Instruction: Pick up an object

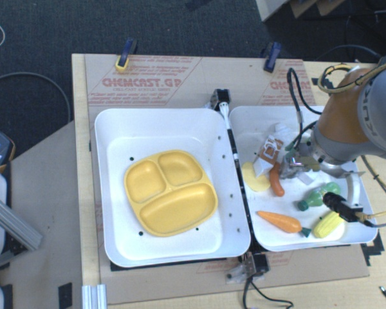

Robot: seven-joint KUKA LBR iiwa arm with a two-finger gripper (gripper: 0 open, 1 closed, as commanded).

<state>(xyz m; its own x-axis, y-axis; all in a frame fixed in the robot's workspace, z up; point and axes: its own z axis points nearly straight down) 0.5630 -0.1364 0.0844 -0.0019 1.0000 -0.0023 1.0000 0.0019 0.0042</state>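
Jaws' spread on the gripper (294,164) impossible to tell; best settled squarely over the small sausage (276,183) just below-left before closing.

A divided plate (171,192) lies in the left bin (109,140); toys fill the right bin (244,118).

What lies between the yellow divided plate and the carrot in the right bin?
In the camera view, between the yellow plate and the carrot lie bare floor of the left bin and the bins' adjoining rims.
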